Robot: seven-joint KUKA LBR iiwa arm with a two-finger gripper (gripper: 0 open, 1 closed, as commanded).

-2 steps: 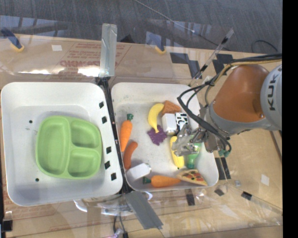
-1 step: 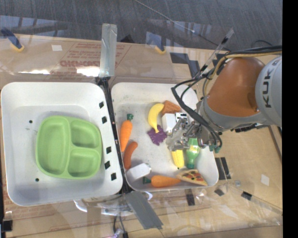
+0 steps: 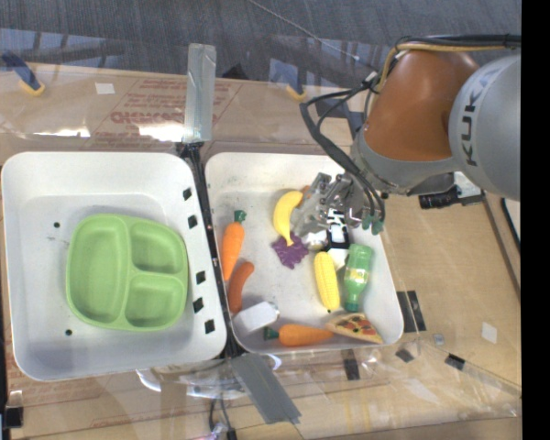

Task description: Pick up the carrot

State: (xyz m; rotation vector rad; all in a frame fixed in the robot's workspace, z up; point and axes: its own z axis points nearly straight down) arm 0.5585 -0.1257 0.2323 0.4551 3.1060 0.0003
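I see the gripper (image 3: 323,216) low inside the right bin (image 3: 257,168), over the upper middle of its floor, wrist cables looping up to the orange band (image 3: 412,99) above it. I can't tell its grip state from this angle; the metal is a cluttered blur against the toys. Its tip sits between the banana (image 3: 285,212) on its left and the green bottle (image 3: 357,276) lower right, with the purple grapes (image 3: 291,251) just below it and the corn cob (image 3: 325,280) just beneath that, next to the bottle. Nothing is visibly between the jaws. Carrot situation: there are two in this bin. One carrot with a green top (image 3: 231,247) lies upright along the left wall, apart from the gripper. A second carrot (image 3: 302,335) lies flat along the bottom wall, its tip touching the pizza slice (image 3: 356,326) at the lower right corner. A reddish-orange sausage-shaped piece (image 3: 238,285) sits just below the first carrot, and a white block (image 3: 256,316) lies beneath that, near the bottom left corner. The left bin (image 3: 27,181) holds a green divided plate (image 3: 126,270), roughly centred.
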